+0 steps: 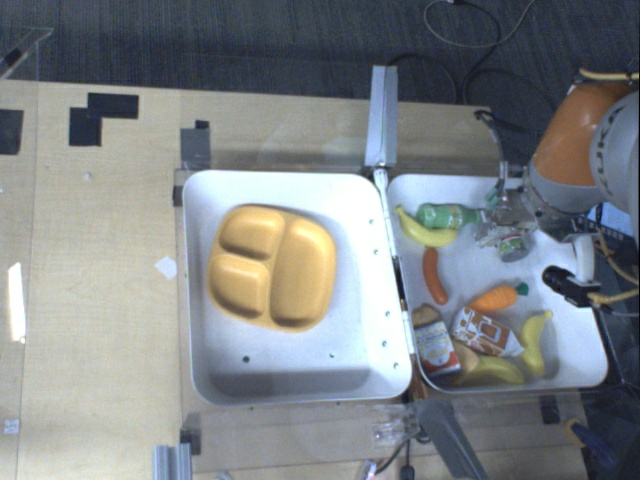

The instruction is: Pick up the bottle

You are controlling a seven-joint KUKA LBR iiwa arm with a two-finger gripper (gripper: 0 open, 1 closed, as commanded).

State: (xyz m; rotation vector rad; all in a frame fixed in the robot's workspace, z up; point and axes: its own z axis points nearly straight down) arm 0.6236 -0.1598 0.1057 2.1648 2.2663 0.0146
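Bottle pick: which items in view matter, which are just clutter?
Job:
green bottle, lying in the right bin
gripper, at the bottle's cap end

Clutter:
yellow tray in the left bin
banana touching the bottle
sausage
carrot
carton

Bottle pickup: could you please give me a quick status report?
Claw low in the right bin, beside the green bottle. Bottle lying on its side, not gripped. Banana touching the bottle's near side.
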